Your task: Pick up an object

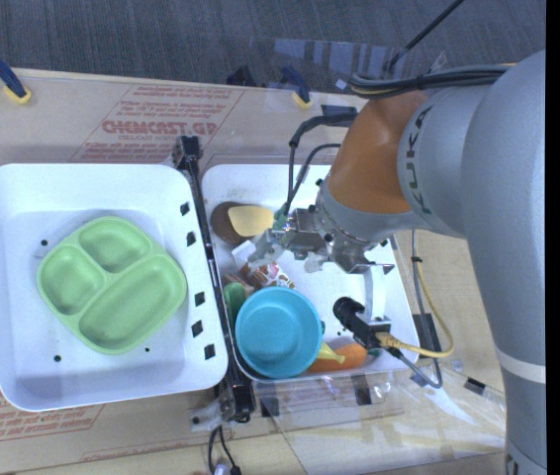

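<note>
Camera view gives us the scene from above at a slant, and we go through it from the biggest thing down. Our arm (458,156) takes up the right side, its grey body cut off by the picture's edge, with the orange band just above the wrist. Part of the maker's name runs down the grey shell, and we can read the letters "KUK". The arm bends down over the right bin (250,181) and covers most of that bin's right half, so we cannot make out what lies under it.

Beneath both bins lies a brown sheet (151,117) printed in red; "CHEMCAST GP" is legible, while the smaller lines around it are too fine for us to read.

In the left bin (13,265) rests a green divided plate (112,282) with three compartments, well apart from the gripper.

In the right bin a blue bowl (278,332) sits near the front wall. Beside it, at the front, an orange piece (344,356) peeks out, half hidden by the bowl and by a black part. Toward the back lies a yellow object (252,220) on something brown, its shape unclear to us.

Our gripper (285,240) hangs low between the yellow object and the blue bowl, among small cluttered items we cannot name. Whether its jaws are spread or closed, we cannot tell.
</note>
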Motion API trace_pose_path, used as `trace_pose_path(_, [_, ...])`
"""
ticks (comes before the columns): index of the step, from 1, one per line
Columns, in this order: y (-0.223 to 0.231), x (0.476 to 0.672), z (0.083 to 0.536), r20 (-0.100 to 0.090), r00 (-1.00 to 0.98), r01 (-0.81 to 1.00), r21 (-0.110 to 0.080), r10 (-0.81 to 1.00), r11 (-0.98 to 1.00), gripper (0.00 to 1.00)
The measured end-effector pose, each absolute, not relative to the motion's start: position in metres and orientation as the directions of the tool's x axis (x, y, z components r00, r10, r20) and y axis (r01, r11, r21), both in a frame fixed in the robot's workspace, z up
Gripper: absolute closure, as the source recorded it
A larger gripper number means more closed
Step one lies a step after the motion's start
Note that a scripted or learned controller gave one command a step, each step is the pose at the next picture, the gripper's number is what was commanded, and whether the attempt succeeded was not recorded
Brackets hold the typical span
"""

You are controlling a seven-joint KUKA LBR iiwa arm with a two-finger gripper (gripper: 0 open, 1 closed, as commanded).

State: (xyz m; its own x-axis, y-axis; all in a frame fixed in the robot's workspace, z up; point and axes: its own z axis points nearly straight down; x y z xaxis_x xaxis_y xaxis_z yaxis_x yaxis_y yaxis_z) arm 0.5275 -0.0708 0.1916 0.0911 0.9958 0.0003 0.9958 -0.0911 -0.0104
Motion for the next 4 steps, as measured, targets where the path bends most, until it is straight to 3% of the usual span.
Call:
trace_pose_path(1, [-0.103,0.559,0.116,0.011,0.513,0.858,0.005,0.858,-0.513,0.0])
trace_pose_path(2, [-0.092,0.54,0.108,0.039,0.777,0.628,0.019,0.628,-0.778,0.0])
trace_pose_path(3, [-0.096,0.541,0.122,0.039,0.772,0.634,0.021,0.634,-0.773,1.0])
trace_pose_path(4, [-0.096,0.54,0.121,0.036,0.773,0.634,0.019,0.634,-0.773,0.0])
